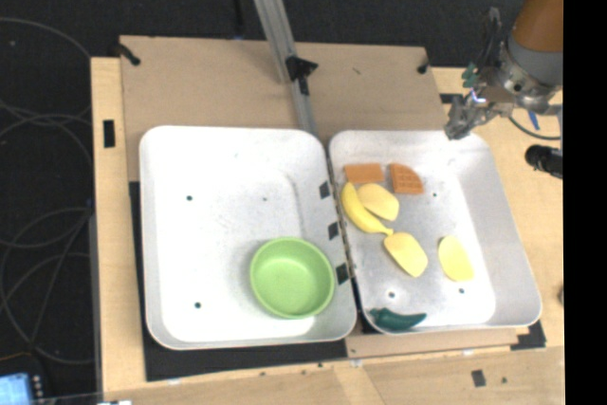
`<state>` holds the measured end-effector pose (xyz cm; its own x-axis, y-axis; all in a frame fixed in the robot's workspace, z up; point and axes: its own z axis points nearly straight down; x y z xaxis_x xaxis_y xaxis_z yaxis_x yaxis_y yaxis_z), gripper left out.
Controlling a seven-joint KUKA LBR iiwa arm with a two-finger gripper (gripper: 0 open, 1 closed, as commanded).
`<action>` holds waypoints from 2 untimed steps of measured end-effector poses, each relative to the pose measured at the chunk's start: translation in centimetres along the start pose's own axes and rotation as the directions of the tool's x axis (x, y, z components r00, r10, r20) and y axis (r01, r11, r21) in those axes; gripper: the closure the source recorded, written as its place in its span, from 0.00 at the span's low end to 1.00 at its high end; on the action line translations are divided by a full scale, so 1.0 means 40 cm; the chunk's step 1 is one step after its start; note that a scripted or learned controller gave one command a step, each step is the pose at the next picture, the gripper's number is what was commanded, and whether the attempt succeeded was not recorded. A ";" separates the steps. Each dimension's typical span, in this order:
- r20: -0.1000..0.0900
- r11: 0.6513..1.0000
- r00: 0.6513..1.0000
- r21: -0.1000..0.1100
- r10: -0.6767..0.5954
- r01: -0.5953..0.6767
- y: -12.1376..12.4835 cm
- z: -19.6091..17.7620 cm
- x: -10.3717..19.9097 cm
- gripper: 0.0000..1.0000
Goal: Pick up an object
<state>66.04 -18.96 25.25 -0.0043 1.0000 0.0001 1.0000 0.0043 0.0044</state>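
Above the right bin's point(493, 204) far corner the gripper point(462, 121) hung, hold and opening impossible to tell; banana point(358, 211) and other pieces lay unpicked.

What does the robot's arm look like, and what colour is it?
The arm is fat and round, with an orange band above a grey wrist. Thin dark cables hang beside it. At its tip sits a small, dark grey metal hand. It is too blurry to see any markings.
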 end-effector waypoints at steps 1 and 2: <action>0.000 1.000 1.000 -0.002 -0.002 0.002 0.003 -0.085 -0.001 1.00; -0.001 1.000 1.000 0.003 -0.003 0.003 -0.018 -0.078 0.147 1.00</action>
<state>65.29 -13.09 28.36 -0.0073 1.0000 0.0012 1.0000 0.0073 0.0015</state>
